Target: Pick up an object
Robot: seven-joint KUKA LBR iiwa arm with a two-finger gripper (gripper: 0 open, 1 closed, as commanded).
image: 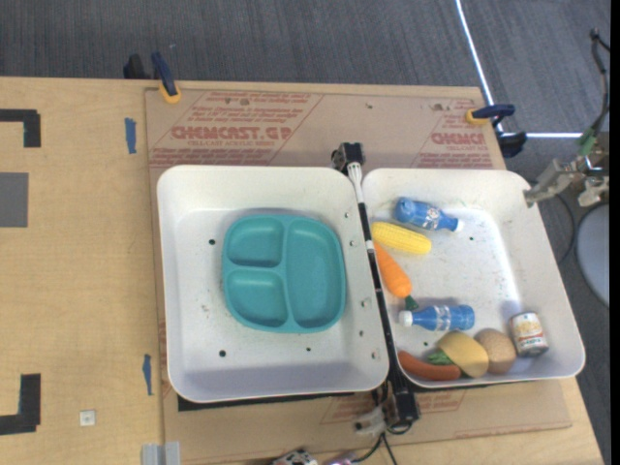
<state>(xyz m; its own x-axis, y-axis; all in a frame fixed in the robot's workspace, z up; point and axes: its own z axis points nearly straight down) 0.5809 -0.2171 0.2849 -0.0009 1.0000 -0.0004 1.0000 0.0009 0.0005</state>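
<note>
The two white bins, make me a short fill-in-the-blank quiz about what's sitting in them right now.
1. The teal divided plate lies in the ____ bin as the camera sees it.
2. The number of small blue bottles in the right bin is ____.
3. The yellow corn cob lies just above a carrot whose colour is ____.
4. The small can stands near the right bin's lower ____ corner.

Missing words: left; two; orange; right
</note>
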